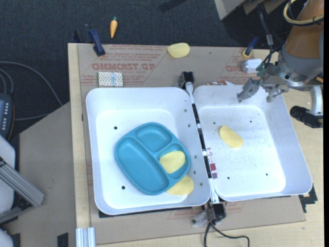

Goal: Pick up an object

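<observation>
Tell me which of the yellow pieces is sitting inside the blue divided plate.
The yellow piece in the blue divided plate's small right compartment. Another lies on the bin floor against the plate's edge, one is in the right bin, one on the board.

Even, bright overhead light, cool cast. White bins (146, 99) close to blown out on the floors, little surface detail there. Shadows soft and short: a thin one under the blue plate (139, 161), faint ones along the bin walls. Dark carpet (46, 19) stays murky. Arm (303, 40) at the right looks slightly smeared. Overall a bit soft and low-res, no strong glare.
</observation>
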